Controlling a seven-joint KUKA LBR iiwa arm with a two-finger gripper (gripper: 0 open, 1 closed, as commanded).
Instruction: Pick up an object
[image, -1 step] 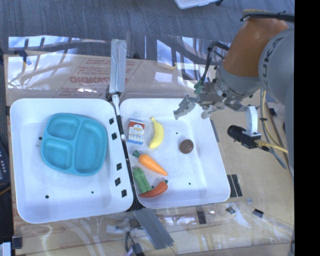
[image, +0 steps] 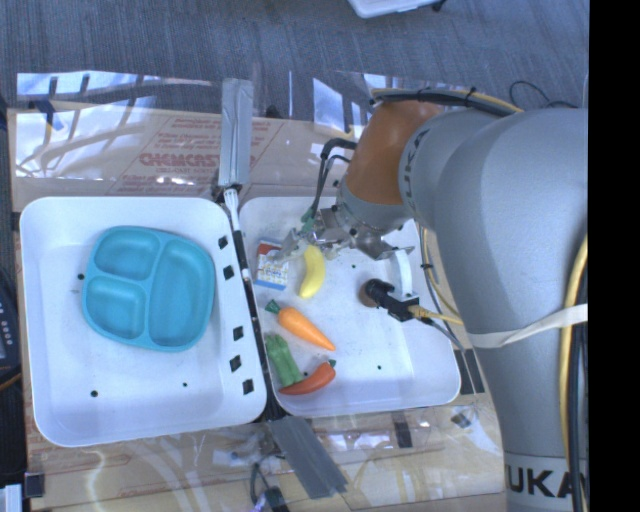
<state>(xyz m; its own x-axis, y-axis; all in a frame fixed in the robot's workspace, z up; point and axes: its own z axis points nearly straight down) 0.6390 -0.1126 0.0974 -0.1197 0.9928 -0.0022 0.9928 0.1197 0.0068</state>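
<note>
**Gripper poised at the banana, right bin**

My gripper (image: 322, 236) hangs low over the right bin (image: 425, 385), toward its far-left corner, just beyond the upper end of the banana (image: 312, 273). Whether it is wide or narrow cannot be told from this slant, since the wrist hides it. Nothing is seen held in it.

The banana lies flat on the bin floor, near the left wall, and I judge it the likeliest target. A small box (image: 270, 268) sits just beside it, against that wall. A carrot (image: 305, 328) lies close below. Nearer the front-left corner are a green vegetable (image: 281, 358) and a red pepper (image: 312, 379), touching or nearly so. The left bin (image: 60, 385) bears a blue plate (image: 150, 288), well apart from all this.

Risks, as I judge them:
- I am off the banana's middle. A close at its tip may let the curved, smooth body slip or swing out.
- The box is close, so a descent may strike it or pinch both things.
- The left wall is near, so a push may wedge the banana against it.
</note>
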